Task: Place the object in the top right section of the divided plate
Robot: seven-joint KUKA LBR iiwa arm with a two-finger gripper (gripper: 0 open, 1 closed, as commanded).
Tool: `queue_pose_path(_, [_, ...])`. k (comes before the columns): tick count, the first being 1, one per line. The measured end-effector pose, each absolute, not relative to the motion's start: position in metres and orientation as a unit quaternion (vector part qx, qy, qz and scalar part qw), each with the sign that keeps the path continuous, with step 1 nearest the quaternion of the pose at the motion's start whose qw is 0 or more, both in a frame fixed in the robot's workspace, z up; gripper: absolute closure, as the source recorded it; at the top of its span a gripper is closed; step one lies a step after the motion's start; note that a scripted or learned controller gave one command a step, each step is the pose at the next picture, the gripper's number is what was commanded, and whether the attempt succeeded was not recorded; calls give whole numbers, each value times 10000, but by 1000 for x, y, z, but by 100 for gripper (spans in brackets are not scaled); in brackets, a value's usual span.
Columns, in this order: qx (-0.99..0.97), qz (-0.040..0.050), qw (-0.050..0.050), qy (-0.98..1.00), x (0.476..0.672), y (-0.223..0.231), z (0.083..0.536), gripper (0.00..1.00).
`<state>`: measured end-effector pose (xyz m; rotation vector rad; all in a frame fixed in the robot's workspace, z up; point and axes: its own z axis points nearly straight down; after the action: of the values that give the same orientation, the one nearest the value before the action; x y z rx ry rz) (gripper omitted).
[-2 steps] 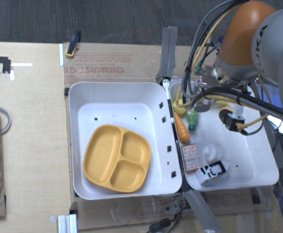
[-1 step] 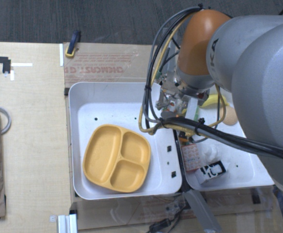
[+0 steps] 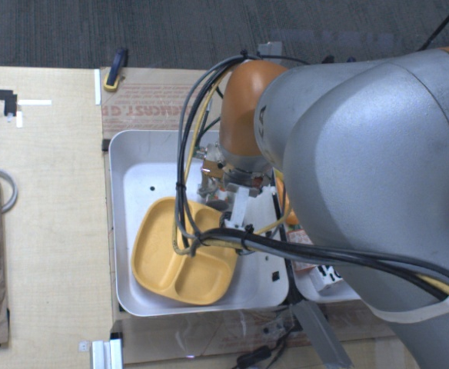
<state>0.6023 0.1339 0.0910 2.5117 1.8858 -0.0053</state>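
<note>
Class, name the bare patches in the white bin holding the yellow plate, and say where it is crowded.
Bare floor lies in the white bin between its upper-left walls and the yellow divided plate. The plate's left and bottom sections look bare. Its upper right is crowded by the gripper and cables.

Bright even light, soft shadows, sharp focus.

The grey arm with its orange band [image 3: 247, 106] fills the frame's right — over a yellow divided plastic plate [image 3: 180, 256] lying in the shallow white bin [image 3: 124, 206] at lower centre.
</note>
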Motion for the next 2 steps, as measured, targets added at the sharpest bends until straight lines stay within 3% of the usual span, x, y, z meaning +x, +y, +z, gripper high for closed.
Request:
queue_pose_path(1, [8602, 56, 38, 5100, 543, 227, 95, 100])
queue_pose_path(2, [8204, -25, 9, 5717, 580, 228, 195, 100])
